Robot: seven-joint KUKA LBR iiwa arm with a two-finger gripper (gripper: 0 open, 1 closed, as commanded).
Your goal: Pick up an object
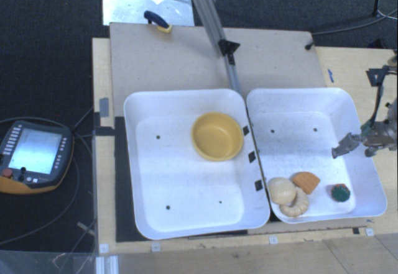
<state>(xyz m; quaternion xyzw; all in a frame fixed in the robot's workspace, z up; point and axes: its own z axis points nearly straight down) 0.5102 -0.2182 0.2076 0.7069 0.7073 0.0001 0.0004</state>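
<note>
Dark carpet surrounds a pale bench [205,55] that carries two shallow white bins side by side. Take the yellow bowl [217,136] as your landmark; it sits upright in the left bin [155,204], close to the wall shared with the right bin [311,111].

Candidate objects for the pick lie in the right bin, below and to the right of the bowl, grouped along that bin's near wall. Nearest the bowl is a cream roll [282,191]; a pale croissant-shaped piece [296,204] touches it on the far side from the bowl. An orange wedge [306,181] lies just beside both. A small green-and-red item [340,192] sits apart, farthest from the bowl. You should judge this clustering as a complication: closely packed pieces leave little clearance for fingers.

Locate the gripper [346,146] well to the right of the bowl, over the right bin's outer wall, above the small green item. Nothing is seen between its fingers. Whether they are apart or together cannot be determined at this resolution.

Beyond the bins, note the teach pendant [34,156] on the floor, far left of the bowl.
</note>
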